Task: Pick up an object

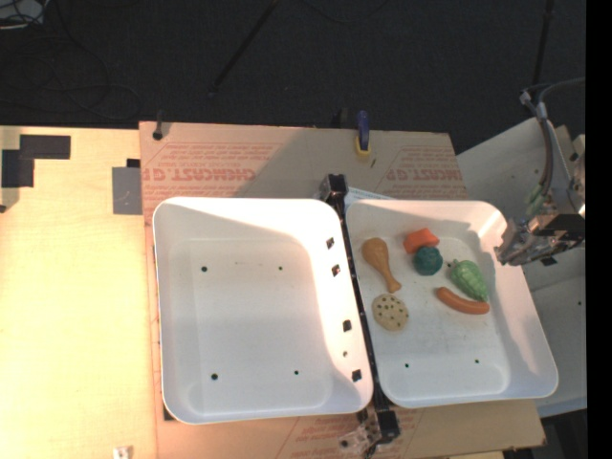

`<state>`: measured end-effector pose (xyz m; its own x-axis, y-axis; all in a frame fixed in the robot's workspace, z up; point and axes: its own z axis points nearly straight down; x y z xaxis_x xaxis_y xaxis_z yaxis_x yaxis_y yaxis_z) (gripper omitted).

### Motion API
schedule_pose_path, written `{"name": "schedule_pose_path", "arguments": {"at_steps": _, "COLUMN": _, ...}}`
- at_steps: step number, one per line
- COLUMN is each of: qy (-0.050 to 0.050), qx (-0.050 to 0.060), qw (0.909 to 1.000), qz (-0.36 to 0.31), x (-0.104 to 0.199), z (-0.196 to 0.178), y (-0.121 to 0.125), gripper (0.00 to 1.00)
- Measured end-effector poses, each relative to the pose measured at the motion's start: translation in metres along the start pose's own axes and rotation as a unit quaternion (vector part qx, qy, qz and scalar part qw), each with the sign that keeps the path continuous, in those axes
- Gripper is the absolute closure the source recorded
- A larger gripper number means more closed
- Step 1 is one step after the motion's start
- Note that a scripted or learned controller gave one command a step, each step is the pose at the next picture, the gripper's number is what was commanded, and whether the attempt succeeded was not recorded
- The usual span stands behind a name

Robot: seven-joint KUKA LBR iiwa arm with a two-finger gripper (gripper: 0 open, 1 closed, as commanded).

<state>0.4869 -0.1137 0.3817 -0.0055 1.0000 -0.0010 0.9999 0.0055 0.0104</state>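
While the gripper [521,249] hangs at the right bin's [521,376] rim — I cannot tell its state — the approach step is on, and next calls for descending over the near green toy [469,278], just above the orange sausage [462,301].

Gripper [521,248] low at the view's right edge, seemingly tilted leftward, fingers too blurred to judge.
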Motion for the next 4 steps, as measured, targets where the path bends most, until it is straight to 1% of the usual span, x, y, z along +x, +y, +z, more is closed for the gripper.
{"name": "schedule_pose_path", "arguments": {"at_steps": 1, "qy": 0.002, "qx": 0.012, "qw": 0.9999, "qz": 0.004, "x": -0.017, "z": 0.193, "y": -0.015, "gripper": 1.0}}
{"name": "schedule_pose_path", "arguments": {"at_steps": 2, "qy": 0.0, "qx": 0.002, "qw": 1.0, "qz": 0.0, "x": 0.01, "z": 0.12, "y": 0.071, "gripper": 1.0}}
{"name": "schedule_pose_path", "arguments": {"at_steps": 3, "qy": 0.001, "qx": 0.008, "qw": 1.0, "qz": 0.005, "x": -0.008, "z": 0.111, "y": -0.01, "gripper": 1.0}}
{"name": "schedule_pose_path", "arguments": {"at_steps": 4, "qy": 0.001, "qx": 0.005, "qw": 1.0, "qz": 0.0, "x": 0.042, "z": 0.083, "y": 0.028, "gripper": 1.0}}
